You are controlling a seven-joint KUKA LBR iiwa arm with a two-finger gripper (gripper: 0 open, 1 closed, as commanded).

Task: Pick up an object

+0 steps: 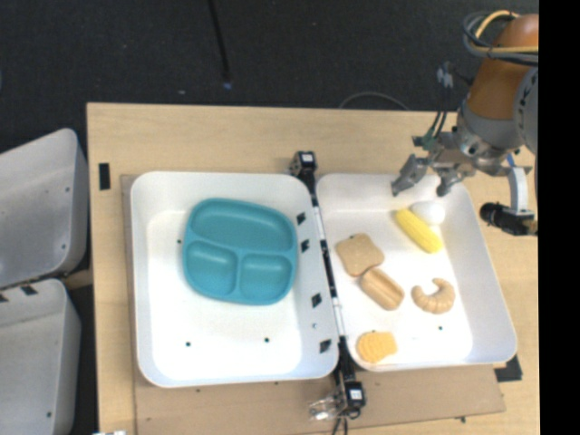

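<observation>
Gripper (424, 181) over far edge of right bin (485, 270), 2 fingers spread apart, nothing between them; corn cob (419, 228) just below it; bread slice (359, 254), bun (381, 289), croissant (434, 296), orange cracker (376, 345) nearer; teal divided plate (241, 251) in left bin (154, 333)

Floor (272, 34): dark, nearly black, with a fine speckled texture, filling the upper part of the view and the strip on the left.
Cable (216, 34): thin and dark, running at a slant across the floor above the bench.
Bench (227, 139): light wooden top, pale tan, its far edge straight against the dark floor.
Panels (36, 270): two pale grey, rounded shapes at the left edge, one above the other, just beside the bench.
Light: even and soft, with faint shadows.
</observation>
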